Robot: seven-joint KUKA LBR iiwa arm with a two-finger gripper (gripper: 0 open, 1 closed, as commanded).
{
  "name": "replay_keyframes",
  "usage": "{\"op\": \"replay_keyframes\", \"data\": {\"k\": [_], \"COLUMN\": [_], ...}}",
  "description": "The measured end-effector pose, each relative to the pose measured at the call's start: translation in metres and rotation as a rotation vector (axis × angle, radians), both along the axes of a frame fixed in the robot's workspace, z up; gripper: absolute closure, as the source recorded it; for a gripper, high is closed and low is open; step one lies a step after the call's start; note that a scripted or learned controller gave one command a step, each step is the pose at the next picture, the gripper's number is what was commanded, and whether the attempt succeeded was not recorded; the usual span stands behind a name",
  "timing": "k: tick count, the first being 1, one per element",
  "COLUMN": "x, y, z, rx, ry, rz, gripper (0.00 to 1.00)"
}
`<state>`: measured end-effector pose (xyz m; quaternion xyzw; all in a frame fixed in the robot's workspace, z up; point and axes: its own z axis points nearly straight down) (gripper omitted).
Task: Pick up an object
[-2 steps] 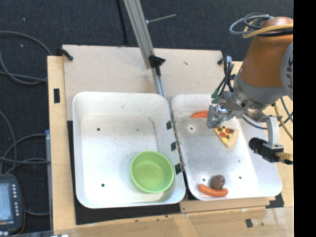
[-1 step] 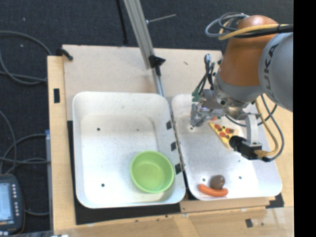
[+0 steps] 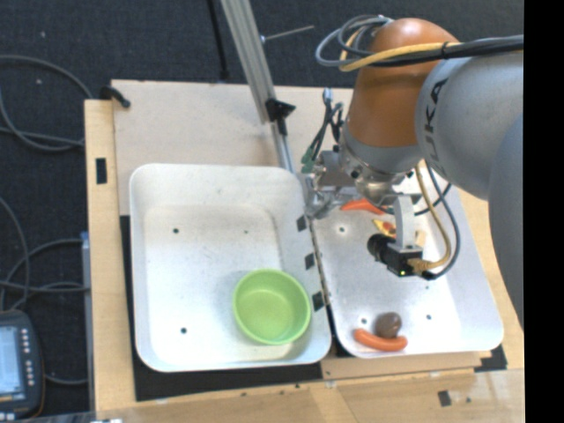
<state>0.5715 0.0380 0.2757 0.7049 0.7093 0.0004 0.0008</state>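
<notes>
Arm low over the far-left corner of the right bin [image 3: 454, 302]; grasp not confirmed.

The gripper [image 3: 328, 196] sits under the wrist, close to the rim shared with the left bin [image 3: 176, 263]. Whether it is open or closed, and whether it holds anything, cannot be told from this view. An orange piece [image 3: 363, 206] lies just beside it, partly hidden by the wrist, and is probably the nearest target. An orange stick [image 3: 381, 341] touches a brown lump [image 3: 388, 324] at the near edge of the right bin. A green bowl [image 3: 271, 305] stands in the left bin. For a sound pick, the arm should centre on one item, keep clear of the bin wall, close fully before lifting, and lift vertically. The likely fault is clipping the rim.
</notes>
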Motion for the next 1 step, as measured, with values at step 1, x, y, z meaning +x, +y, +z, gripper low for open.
{"op": "replay_keyframes", "data": {"k": [1], "x": [0.0263], "y": [0.0348], "z": [-0.0154], "rx": [-0.001], "ry": [0.000], "rz": [-0.002], "gripper": [1.00]}}
